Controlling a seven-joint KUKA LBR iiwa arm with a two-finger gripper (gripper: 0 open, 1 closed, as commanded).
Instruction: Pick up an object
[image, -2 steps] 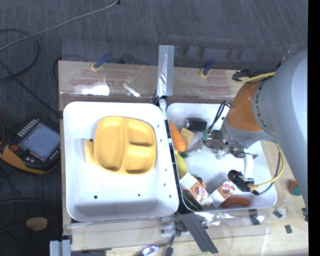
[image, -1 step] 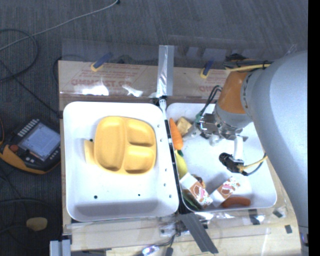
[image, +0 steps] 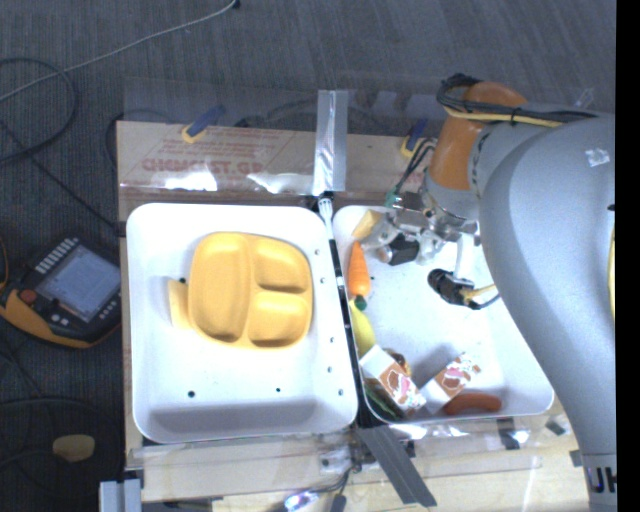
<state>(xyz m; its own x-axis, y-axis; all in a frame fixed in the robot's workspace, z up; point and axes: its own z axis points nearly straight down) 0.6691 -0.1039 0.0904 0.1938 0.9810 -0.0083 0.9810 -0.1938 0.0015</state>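
Observation:
My gripper (image: 393, 243) hangs low over the far left part of the right bin (image: 500, 345), under the orange wrist band. A pale yellow wedge (image: 362, 224) lies just left of it, in the bin's far corner. An orange carrot (image: 358, 271) lies along the bin's left wall, slightly nearer than the gripper. Below the carrot sits a yellow banana-like piece (image: 362, 328). Two small cartons (image: 392, 381) (image: 455, 377) and a red sausage (image: 472, 404) lie along the near wall, with something green (image: 378, 404) under the left carton.
The left bin (image: 160, 380) holds a yellow divided plate (image: 250, 288). The big grey arm body (image: 560, 250) covers the right bin's right side. A black part with a yellow cable (image: 452, 286) hangs right of the gripper. A handheld pendant (image: 65, 290) lies far left.

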